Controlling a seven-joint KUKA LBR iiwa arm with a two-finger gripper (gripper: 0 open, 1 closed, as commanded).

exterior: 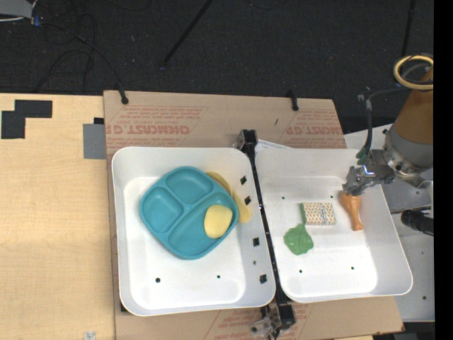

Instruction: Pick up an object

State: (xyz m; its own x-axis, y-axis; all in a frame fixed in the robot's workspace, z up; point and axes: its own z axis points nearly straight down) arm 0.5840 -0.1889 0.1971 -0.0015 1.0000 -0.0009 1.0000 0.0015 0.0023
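Nearest the camera is the cardboard sheet (233,324) under the two white bins, its front edge showing below them.

Left bin (134,275): contains a teal divided plate (177,207), lying flat. A pale yellow lump (219,220) rests in the plate's right compartment. A yellow piece (243,205) protrudes from beneath the plate's right edge, near the divider between the bins.

Right bin (382,268): contains three items near its centre. A green lump (299,240) lies lowest. Just above and to its right lies a small patterned block (318,213). Right of the block lies an orange carrot-shaped item (352,210), aligned roughly top to bottom.

Gripper (357,181): positioned over the right bin's far right portion, directly at the upper end of the orange item and apparently touching it. Whether its fingers are spread or closed cannot be determined from this view. The orange item lies in the bin, not visibly lifted.
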